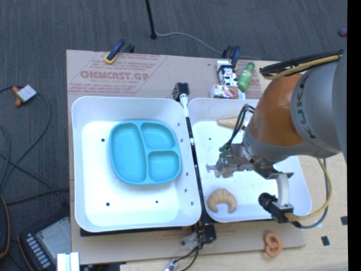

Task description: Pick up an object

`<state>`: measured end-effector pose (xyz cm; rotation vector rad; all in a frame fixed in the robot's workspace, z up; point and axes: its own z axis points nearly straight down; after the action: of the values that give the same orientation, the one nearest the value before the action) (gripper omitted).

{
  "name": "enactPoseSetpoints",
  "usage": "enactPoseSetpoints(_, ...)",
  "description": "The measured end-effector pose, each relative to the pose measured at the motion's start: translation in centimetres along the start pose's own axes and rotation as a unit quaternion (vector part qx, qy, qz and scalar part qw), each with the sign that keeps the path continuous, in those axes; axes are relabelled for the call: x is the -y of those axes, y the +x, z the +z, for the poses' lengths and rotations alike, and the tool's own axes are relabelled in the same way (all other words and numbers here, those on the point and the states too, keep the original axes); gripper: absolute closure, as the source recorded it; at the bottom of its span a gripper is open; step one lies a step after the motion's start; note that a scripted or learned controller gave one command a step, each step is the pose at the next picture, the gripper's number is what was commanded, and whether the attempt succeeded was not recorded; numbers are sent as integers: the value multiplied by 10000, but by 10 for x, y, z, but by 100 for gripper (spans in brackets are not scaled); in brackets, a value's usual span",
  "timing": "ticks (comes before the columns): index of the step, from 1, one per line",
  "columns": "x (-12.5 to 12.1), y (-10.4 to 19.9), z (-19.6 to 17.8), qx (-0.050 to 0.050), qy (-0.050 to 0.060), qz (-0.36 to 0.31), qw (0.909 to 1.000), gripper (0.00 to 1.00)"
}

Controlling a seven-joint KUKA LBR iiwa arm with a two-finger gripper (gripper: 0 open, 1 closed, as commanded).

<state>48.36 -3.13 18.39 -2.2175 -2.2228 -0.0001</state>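
a: where's the gripper (225, 166) sitting?

b: low over the right bin (302, 180), about mid-floor, hanging off the grey arm (321, 109) with its orange band (276, 112). the metal fingers (220, 168) point toward the divider between the two bins.

a: are they wide or narrow?

b: they look apart by a small gap, with only white bin floor showing between the tips. nothing is clamped in there.

a: and the thing to pick up?

b: the nearest candidate is a croissant (222, 200), lying on the right bin's floor near its front edge. it's below the fingertips in the camera view, near them but not touching, and clearly outside the gap.

a: anything else in that bin?

b: a pale cone-shaped piece (228, 122) pokes out near the bin's back edge, half hidden by the arm. it's well apart from the fingers.

a: the left bin?

b: the left bin (84, 151) holds a blue divided plate (145, 152) with three compartments, lying flat.

a: outside the bins?

b: a green bottle (246, 77) stands behind the right bin on the cardboard sheet (118, 75), and a small orange ring (273, 244) lies on the bench at the front right.
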Motion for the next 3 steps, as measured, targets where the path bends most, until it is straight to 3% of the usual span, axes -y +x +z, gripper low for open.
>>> enactPoseSetpoints(3, 0, -2, 0, 0, 0, 0, 10000, 100)
